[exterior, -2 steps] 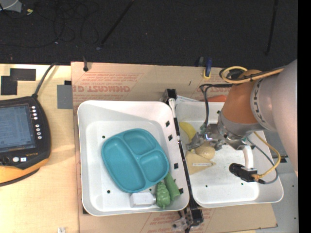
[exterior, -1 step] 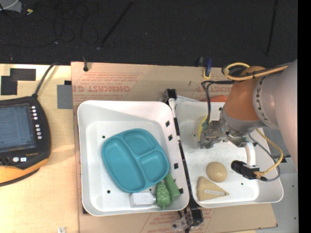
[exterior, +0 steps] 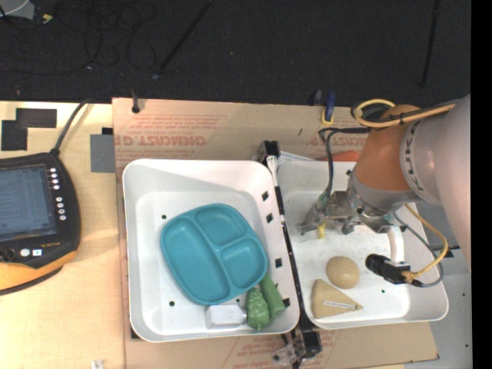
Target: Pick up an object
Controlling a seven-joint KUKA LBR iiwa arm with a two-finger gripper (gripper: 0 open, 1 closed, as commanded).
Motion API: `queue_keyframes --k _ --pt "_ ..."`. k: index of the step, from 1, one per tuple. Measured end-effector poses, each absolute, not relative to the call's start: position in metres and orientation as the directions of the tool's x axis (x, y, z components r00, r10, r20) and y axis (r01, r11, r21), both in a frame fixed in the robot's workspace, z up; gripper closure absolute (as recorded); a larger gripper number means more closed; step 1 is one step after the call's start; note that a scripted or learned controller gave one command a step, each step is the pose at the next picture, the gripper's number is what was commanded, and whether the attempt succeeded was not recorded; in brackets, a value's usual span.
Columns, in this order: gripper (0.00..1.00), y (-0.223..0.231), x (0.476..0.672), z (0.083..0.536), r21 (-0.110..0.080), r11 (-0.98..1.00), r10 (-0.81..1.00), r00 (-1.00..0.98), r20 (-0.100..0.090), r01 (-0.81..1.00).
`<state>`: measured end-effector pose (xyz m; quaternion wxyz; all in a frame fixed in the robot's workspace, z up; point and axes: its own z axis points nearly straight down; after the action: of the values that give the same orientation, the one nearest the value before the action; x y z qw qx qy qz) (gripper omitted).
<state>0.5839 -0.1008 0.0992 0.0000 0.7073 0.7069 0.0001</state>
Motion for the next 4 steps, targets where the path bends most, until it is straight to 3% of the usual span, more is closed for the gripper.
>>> queue_keyframes --k 1,2,3,4 --pt "0.00 -0.108 0.500 0.087 -0.009 -0.003 1.000 0.003 0.002 1.000" --pt "1.00 -0.110 0.504 0.098 -0.004 -0.007 1.000 0.007 0.001 1.000" --pt "0.00 -0.110 0.504 0.097 -0.004 -0.007 1.000 0.007 0.001 1.000" --pt "0.00 -0.133 0.475 0.087 -0.004 -0.001 1.000 0.001 0.001 1.000"
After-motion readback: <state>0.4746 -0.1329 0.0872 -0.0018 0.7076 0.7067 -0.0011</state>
